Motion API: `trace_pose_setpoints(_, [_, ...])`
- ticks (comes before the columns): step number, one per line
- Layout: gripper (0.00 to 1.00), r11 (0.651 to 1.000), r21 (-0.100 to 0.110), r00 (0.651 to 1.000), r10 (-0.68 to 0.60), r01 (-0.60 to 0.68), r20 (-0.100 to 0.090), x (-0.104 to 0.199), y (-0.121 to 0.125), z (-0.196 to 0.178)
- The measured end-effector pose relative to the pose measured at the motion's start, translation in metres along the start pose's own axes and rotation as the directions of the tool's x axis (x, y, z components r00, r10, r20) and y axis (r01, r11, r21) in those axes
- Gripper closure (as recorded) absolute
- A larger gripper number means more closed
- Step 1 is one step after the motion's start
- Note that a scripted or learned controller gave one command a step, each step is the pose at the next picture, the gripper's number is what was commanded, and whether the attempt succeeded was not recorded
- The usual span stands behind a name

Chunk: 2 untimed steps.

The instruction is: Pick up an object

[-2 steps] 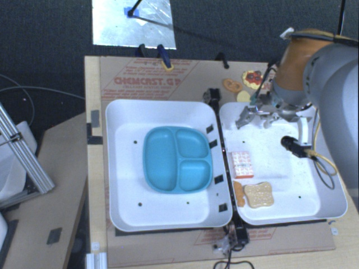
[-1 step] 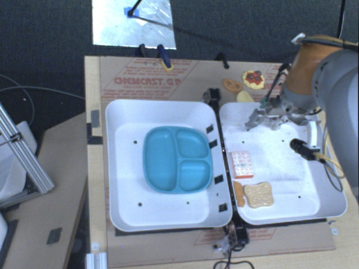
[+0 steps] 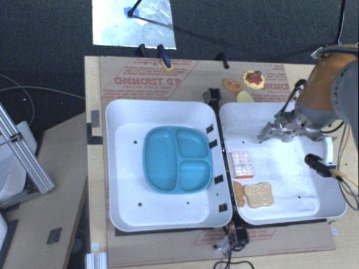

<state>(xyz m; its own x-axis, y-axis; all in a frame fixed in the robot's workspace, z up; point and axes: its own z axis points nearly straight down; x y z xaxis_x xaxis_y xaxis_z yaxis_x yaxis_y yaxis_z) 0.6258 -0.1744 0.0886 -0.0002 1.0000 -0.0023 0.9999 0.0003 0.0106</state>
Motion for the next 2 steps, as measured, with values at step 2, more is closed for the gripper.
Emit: trace_pose_setpoints(2, [0.00,1.000,-0.003,1.000,-0.001,0.001,0.003,-0.019,-0.048,-0.002])
